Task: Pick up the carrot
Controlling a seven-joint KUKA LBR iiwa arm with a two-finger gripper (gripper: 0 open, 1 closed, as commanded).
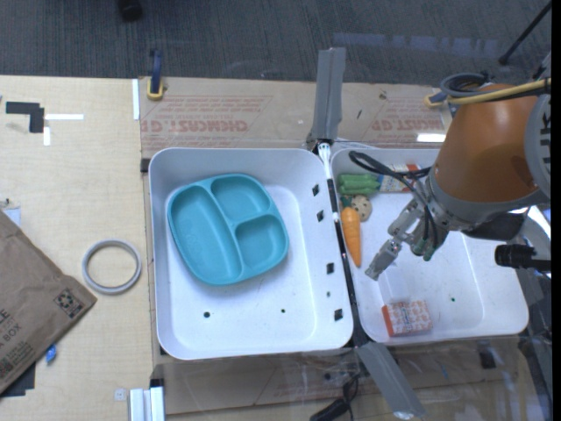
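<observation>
Carrot [351,234] lies free in the right bin [491,318], by its left wall.

The gripper [392,254] hangs just right of it, fingers spread, pinching nothing. A green item [358,183] lies beyond, a packet [407,317] nearer; a blue plate [228,228] sits in the left bin [175,323].

Showing a broad glossy orange band [485,152] above the wrist, with pale grey casing beside it. Tapering below the band into a dark grey wrist and a slim metallic gripper [383,262]. Trailing black cables [386,170] up beside the wrist from just above the gripper.
</observation>
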